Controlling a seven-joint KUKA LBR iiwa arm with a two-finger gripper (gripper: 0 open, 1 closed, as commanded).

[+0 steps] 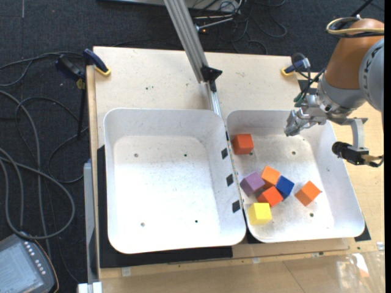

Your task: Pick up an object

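The right bin [333, 221] holds several small cubes. An orange-red cube [243, 143] sits alone near its back left. Toward the front lie a purple cube [251, 183], an orange cube [270, 176], a blue cube [285, 186], a red cube [269, 196], a yellow cube [261, 213] and another orange cube [308, 193]. My gripper [295, 127] hangs over the bin's back right part, well behind the cluster and to the right of the lone orange-red cube. Nothing shows between or under its tip.
The left bin [122, 224] stands beside the right one, divided from it by a shared rim with black marks [230, 170]. A slanted metal pole [189, 35] rises from behind the bins. Clamps sit at the bench's back corners [98, 63].
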